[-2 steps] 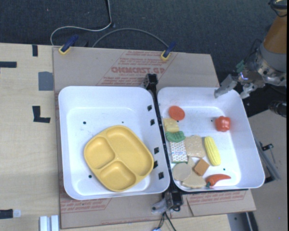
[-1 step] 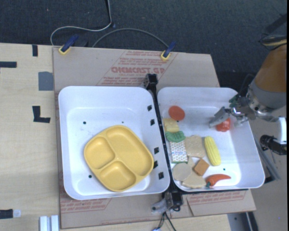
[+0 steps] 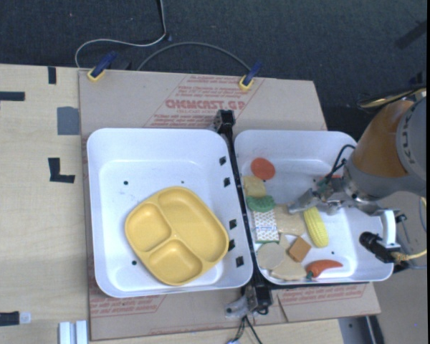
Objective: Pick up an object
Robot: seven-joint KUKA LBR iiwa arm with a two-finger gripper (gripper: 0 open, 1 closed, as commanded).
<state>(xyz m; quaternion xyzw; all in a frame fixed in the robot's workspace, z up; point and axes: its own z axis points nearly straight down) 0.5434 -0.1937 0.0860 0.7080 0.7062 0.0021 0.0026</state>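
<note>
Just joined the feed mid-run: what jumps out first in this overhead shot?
The big yellow divided plate lies alone in the left bin. The right bin holds a crowd of small toy foods along its left and front: a red tomato, a corn cob, a red chili and a few flat pieces. The grey and orange arm reaches in from the right, its gripper low, just above the corn cob.

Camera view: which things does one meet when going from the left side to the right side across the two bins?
Yellow divided plate in the left bin → green toy → toy corn cob → gripper of the arm, over the right bin.
</note>
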